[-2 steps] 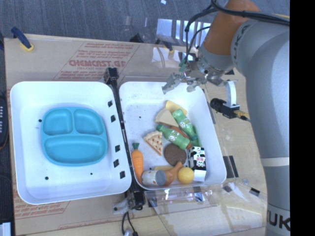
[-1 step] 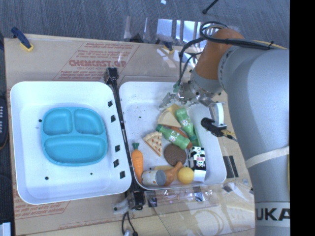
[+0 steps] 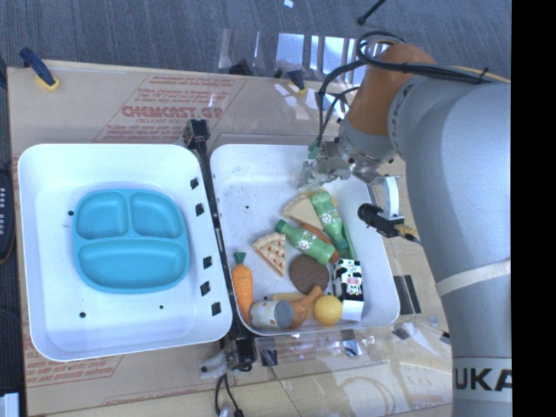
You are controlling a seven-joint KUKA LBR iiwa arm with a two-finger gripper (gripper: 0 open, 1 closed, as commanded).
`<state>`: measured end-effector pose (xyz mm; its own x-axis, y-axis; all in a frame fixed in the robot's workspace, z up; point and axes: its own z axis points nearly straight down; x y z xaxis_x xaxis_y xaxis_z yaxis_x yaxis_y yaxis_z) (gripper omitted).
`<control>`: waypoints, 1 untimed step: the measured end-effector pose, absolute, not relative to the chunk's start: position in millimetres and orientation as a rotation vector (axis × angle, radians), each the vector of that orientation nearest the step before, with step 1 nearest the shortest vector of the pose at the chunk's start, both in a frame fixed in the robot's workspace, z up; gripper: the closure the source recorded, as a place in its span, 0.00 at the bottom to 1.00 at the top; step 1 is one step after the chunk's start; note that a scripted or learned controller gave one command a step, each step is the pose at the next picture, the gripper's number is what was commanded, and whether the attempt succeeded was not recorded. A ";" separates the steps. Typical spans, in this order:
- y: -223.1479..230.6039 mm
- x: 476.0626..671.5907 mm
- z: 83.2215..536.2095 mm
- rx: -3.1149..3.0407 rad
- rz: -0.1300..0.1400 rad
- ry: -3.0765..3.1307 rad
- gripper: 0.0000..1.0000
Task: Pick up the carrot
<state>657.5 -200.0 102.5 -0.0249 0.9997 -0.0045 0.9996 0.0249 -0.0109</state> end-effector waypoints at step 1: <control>-200.0 657.4 102.3 -2.190 0.018 -2.246 0.00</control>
